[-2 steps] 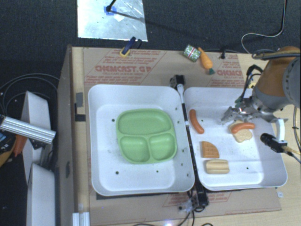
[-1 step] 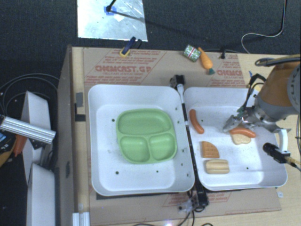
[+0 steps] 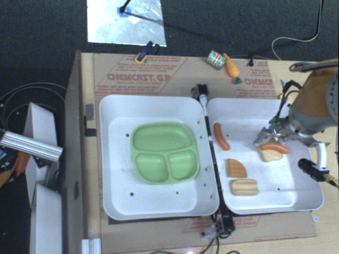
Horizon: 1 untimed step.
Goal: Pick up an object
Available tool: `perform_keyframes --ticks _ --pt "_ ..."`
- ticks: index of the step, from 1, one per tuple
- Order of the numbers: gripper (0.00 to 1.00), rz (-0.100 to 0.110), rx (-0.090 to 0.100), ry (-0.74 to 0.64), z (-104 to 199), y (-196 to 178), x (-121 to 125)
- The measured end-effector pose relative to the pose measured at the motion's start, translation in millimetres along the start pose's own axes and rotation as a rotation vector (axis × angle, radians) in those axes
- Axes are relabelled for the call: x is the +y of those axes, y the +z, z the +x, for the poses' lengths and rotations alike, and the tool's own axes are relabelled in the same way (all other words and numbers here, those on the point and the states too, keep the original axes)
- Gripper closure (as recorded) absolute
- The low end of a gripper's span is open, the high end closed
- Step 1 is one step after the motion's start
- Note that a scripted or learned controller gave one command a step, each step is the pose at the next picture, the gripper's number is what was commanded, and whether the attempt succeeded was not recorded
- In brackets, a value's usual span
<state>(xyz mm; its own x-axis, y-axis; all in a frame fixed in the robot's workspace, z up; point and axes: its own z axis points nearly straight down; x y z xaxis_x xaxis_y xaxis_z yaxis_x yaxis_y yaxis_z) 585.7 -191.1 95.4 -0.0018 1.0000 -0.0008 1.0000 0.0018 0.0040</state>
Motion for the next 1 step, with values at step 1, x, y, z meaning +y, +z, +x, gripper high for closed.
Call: perform_keyframes --ticks 1 --pt "1.00 0.001 0.001 -0.002 33.8 -25.9 15.4"
